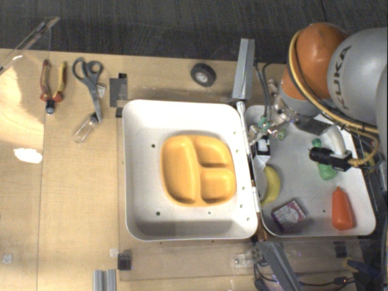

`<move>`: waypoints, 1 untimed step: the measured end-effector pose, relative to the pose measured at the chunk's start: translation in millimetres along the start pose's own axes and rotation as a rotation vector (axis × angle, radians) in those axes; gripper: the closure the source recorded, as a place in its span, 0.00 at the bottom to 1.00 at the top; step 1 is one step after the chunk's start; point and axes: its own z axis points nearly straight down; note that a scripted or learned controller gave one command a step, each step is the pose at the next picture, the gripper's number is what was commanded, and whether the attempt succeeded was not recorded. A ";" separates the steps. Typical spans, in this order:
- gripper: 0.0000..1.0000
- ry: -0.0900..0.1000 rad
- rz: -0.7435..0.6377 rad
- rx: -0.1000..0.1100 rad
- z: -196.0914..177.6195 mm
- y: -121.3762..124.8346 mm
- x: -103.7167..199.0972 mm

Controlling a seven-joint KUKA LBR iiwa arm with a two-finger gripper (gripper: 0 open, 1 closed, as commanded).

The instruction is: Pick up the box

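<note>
The arm (339, 59) bends down over the right bin (364, 226); its hand (267, 129), grip unclear, hangs well above the box (289, 213).

Two white bins (140, 162); one yellow tray (197, 168), box (288, 213), banana (272, 184), carrot (342, 209), green item (326, 170) (unclear); scissors (91, 80), pliers (52, 83), tape roll (203, 74).

Colours I see across my bench and bins

My arm (357, 59) is grey with an orange band. Both bins are white; the left bin (145, 162) holds a yellow divided tray (197, 168). In the right bin (364, 223) I see a purple box (288, 213) with a pale patterned face, a yellow banana (272, 183), an orange piece (342, 209) and something green (326, 170). The bench (60, 211) is light wood, bearing grey-handled scissors (91, 83) and red-handled pliers (52, 83).
</note>
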 end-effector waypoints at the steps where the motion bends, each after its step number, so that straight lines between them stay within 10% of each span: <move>1: 1.00 -0.001 -0.233 0.001 49.4 -107.6 -54.6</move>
